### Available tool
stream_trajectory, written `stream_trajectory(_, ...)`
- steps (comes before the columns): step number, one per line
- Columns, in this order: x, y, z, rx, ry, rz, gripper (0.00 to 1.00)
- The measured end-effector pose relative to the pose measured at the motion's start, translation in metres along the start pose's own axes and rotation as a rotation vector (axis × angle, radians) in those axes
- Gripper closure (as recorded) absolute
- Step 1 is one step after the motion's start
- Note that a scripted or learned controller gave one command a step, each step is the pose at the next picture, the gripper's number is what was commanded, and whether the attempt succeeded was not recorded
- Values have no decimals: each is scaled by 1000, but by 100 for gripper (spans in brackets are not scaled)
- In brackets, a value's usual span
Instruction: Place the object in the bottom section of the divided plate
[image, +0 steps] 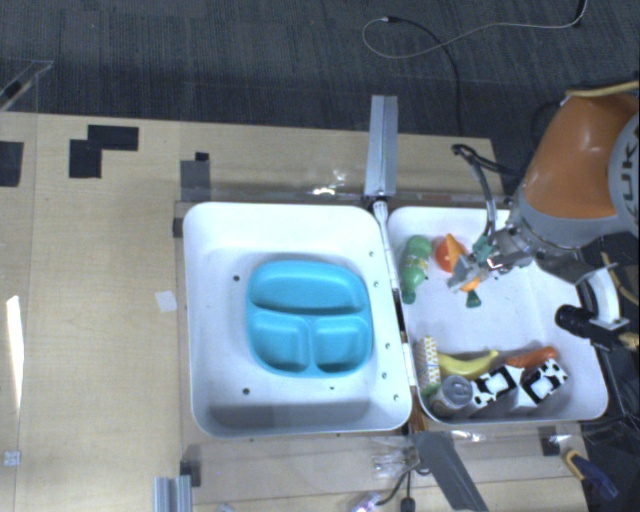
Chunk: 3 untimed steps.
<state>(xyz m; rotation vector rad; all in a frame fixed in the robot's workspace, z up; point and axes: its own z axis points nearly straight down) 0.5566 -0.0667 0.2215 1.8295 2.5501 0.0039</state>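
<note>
Gripper (478, 266) sits over the upper middle of the right bin (590, 405), reaching in from three o'clock under the orange band of the arm (570, 165). I cannot tell how its fingers stand; they blur into the small items beneath them. Just at its nine o'clock I see an orange piece (449, 250), and beyond that, near the bin's left wall, a green toy (413, 262). Whether the orange piece touches the gripper I cannot make out.

At six o'clock from the gripper, along the near wall of that bin, lies a cluster: a yellow banana (470, 360), a grey round can (455, 391) just below it, two black-and-white blocks (520, 382) to the right, and a red-orange strip (530, 355) above them.

Over at nine o'clock, the left bin (215, 300) bears the blue divided plate (305, 315), well apart from the gripper. Its large section faces twelve o'clock and two smaller sections face six o'clock. I see nothing resting in the plate.
</note>
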Motion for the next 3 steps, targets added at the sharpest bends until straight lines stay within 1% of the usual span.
stream_trajectory(1,0,0,0,0,0,0,0)
stream_trajectory(2,73,29,38,2,2,-199,0)
stream_trajectory(3,49,70,38,0,0,-1,0)
